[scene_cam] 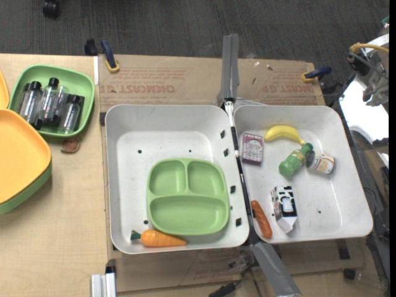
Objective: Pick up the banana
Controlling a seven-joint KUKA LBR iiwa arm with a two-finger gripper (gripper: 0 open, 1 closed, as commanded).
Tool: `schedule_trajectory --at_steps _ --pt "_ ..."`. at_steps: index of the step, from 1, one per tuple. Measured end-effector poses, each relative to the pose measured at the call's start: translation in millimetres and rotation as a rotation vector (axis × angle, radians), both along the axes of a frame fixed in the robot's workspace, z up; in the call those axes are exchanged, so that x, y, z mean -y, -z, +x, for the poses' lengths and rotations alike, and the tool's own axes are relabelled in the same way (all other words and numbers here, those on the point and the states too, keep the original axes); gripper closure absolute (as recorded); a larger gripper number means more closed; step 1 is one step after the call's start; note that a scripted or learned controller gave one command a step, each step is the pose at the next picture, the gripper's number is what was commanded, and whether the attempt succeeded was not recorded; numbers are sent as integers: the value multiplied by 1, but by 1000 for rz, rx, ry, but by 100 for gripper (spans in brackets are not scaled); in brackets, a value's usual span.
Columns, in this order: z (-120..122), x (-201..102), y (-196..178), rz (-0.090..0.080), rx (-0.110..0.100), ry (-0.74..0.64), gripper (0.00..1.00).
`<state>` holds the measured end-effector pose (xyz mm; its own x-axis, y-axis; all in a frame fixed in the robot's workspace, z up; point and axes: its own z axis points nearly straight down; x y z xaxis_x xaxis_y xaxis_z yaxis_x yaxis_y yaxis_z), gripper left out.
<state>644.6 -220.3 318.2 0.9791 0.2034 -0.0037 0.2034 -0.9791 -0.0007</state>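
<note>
Banana [282,133] lies near the back wall of the right bin [346,224], its tip touching the green bottle [294,161]. A small card packet [252,148] sits just beside its other end. Arm parts [370,67] show at the right edge, well apart from the bin; whether the hand is released or clenched I cannot tell. Likely trouble: the curved fruit may roll or slip under closing fingers, or the fingers may nudge the green bottle and white bottle [322,164] and catch one of them instead.
</note>
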Motion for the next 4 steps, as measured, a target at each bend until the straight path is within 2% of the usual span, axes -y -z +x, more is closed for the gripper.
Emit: schedule_trajectory --at_steps 1,2,3,4 --pt "9 1 7 0 0 -17 100" --pt "3 1 80 3 0 -445 100" --pt "-4 -14 -21 1 0 -387 100" --pt "2 1 -46 1 0 -293 100"
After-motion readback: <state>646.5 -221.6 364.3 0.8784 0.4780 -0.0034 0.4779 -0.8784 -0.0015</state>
